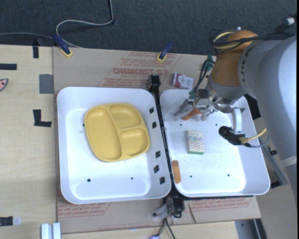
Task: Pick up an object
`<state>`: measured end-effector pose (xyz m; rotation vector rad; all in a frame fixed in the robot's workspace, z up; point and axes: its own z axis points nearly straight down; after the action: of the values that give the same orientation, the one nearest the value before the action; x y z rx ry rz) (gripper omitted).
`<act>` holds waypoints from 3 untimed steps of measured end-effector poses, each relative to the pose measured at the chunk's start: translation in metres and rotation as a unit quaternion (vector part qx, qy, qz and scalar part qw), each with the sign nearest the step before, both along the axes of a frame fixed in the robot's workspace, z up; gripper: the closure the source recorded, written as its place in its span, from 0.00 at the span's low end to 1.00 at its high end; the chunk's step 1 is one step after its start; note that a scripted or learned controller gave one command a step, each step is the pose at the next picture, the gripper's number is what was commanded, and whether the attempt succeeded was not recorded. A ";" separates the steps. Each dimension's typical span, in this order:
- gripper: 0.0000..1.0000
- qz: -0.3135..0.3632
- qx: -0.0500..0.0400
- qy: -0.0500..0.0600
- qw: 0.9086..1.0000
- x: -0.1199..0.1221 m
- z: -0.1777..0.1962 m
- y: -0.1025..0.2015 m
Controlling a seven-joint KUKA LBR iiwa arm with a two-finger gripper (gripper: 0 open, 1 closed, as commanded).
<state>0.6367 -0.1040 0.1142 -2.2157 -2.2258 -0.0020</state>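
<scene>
1. Sponge block (195, 142), pale and speckled, lies flat near the middle of the right bin (239, 183), apart from everything else.
2. At its 12 o'clock the hand (195, 109) hangs low over the bin's top edge; whether its fingers are spread or closed I cannot tell.
3. An orange stick (176, 171) lies at the sponge's 7 o'clock, against the bin's left wall.
4. A yellow divided plate (117, 131) fills the left bin (74, 183), at 9 o'clock.
</scene>
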 end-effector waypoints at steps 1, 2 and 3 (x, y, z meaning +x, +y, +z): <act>1.00 0.000 0.001 0.000 1.000 0.000 0.009 0.001; 0.00 0.000 0.001 0.000 1.000 0.000 0.009 0.001; 1.00 0.001 0.002 0.001 1.000 0.000 0.018 0.002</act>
<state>0.6367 -0.1020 0.1326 -2.2109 -2.2250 -0.0045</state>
